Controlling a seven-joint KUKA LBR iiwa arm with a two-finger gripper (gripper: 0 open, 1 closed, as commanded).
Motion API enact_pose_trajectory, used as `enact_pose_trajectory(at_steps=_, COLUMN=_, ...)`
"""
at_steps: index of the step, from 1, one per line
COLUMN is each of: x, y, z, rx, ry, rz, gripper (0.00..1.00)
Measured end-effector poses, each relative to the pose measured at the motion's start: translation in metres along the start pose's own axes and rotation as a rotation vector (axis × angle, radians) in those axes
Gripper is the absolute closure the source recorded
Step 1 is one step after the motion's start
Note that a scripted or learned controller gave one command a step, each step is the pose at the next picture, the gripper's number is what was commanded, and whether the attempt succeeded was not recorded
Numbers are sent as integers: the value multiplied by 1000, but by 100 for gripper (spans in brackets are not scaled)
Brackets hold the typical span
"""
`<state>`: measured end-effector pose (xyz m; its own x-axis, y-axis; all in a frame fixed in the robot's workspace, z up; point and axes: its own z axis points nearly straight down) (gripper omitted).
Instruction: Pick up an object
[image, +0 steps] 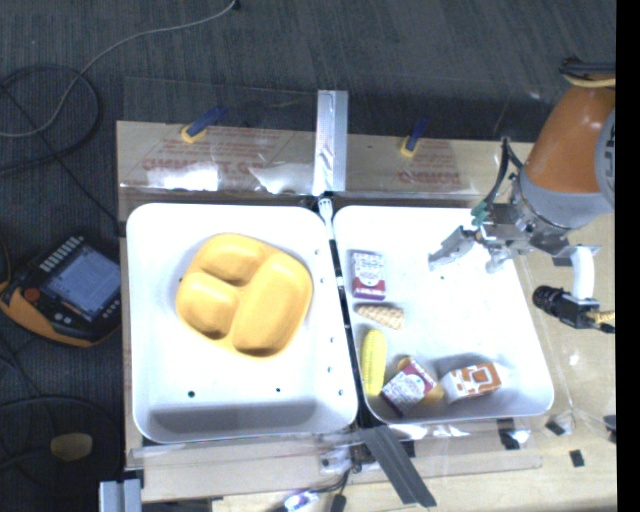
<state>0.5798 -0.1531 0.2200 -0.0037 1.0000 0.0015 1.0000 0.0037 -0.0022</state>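
My gripper (468, 250) hangs open over the upper right part of the right bin (450, 310), with nothing between its fingers. Below and to its left lie the bin's objects: a small red and white carton (368, 274), a tan biscuit-like piece (381, 315), a yellow corn cob (372, 361), a red and white packet (408, 385) and an orange and white carton (472, 381). All of them lie apart from the gripper. In the left bin (160, 400) sits a large yellow bread-like lump (243, 292).
A grey divider bar (331, 140) stands at the back between the bins. A black and orange handheld pendant (62, 290) lies on the floor at the left. Blue and yellow clamps (203, 122) hold the plastic sheet behind the bins.
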Motion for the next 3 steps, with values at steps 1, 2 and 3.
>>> enact_pose_trajectory(at_steps=1, x=25, y=31, z=104, rx=1, ry=-2, rz=27, gripper=0)
enact_pose_trajectory(at_steps=2, x=52, y=20, z=122, rx=-30, ry=-12, rz=29, gripper=0)
enact_pose_trajectory(at_steps=3, x=47, y=89, z=122, rx=-24, ry=-7, rz=147, gripper=0)
